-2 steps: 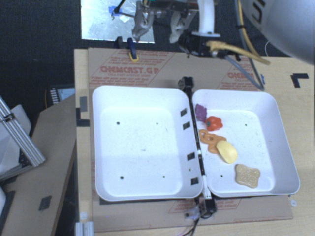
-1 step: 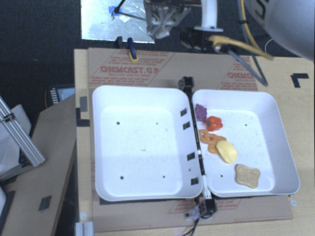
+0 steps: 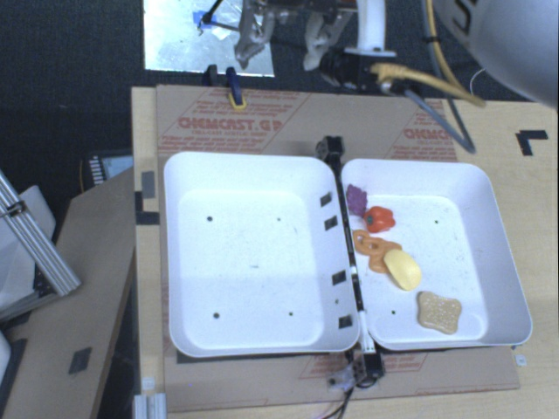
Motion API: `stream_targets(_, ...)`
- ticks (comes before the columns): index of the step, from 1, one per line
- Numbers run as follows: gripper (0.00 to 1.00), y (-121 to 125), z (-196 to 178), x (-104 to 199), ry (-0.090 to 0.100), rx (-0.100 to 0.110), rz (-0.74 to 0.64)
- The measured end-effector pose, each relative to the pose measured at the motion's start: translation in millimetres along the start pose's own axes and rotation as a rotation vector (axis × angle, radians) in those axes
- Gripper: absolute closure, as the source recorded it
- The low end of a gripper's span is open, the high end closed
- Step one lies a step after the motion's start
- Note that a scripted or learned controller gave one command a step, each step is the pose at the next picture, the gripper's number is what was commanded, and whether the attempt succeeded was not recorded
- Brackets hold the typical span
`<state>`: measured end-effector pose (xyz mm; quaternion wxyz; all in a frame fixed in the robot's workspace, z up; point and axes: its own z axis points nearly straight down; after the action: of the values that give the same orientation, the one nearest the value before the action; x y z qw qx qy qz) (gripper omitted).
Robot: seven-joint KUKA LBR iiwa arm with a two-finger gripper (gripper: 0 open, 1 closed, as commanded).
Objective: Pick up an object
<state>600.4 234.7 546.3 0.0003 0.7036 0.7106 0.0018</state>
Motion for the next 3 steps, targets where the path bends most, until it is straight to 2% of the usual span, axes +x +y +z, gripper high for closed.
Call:
stream_targets(1,1.00,0,-12,1,0.001,-0.003,-0.003)
stream_targets(2,0.00,0,-11,0,0.001,-0.002,-0.003)
stream_targets(3,1.00,0,-23,1,0.002,-0.004,-0.006)
